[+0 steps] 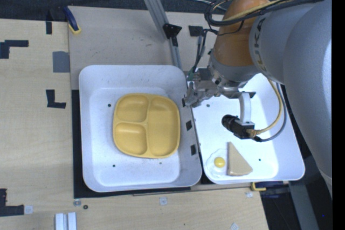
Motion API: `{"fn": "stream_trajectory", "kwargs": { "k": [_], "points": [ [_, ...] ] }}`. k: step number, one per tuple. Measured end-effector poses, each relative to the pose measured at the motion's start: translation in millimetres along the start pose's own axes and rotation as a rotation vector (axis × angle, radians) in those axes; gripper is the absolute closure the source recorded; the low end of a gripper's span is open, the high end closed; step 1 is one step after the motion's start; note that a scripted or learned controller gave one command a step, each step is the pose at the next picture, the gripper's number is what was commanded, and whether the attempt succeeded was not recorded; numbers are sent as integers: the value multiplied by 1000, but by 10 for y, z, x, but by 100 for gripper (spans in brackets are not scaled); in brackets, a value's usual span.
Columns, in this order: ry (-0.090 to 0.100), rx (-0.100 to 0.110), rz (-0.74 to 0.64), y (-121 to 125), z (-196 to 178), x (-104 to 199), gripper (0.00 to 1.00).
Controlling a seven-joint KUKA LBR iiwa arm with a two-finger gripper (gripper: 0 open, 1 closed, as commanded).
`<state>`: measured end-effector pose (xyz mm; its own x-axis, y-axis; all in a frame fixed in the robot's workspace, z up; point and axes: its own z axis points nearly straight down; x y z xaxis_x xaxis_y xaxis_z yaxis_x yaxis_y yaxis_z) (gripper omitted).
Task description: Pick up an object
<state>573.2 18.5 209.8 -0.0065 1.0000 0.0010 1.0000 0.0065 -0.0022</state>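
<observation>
- Wooden bench (32, 132) is carrying two white bins side by side, and dark grey floor is showing behind it.
- The left bin (91, 169) is holding a yellow plate (146, 125) with little sections, and the plate is lying flat in the middle.
- The right bin (280, 164) is holding a small toy egg (218, 162) and a tan wedge (237, 161). They are sitting just beside each other at the near edge.
- The big grey arm (302, 62) is reaching in from the right and hanging over the far part of the right bin.
- The gripper (198, 91) is hovering near the wall where the two bins are meeting. It is close to the plate's far right corner and well apart from the egg and the wedge.
- I am not able to tell whether the gripper is spread wide or squeezed together.
- I am thinking the picking is not yet starting, so choosing a thing is the job right now.
- The plate is looking too wide to pinch across, so I am guessing that going for its raised rim is the way to take it.
- The wedge is looking thicker, so pinching it across its sides is seeming easier. The egg is looking flat and may be slipping away.
- Coming straight down, staying off the bin wall, closing gently and lifting slowly is looking like the safe way.
</observation>
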Motion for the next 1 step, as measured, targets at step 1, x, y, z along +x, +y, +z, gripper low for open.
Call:
{"fn": "stream_trajectory", "kwargs": {
  "k": [1],
  "points": [
    [0, 0, 0, 122, 29, 512, 100]
  ]
}}
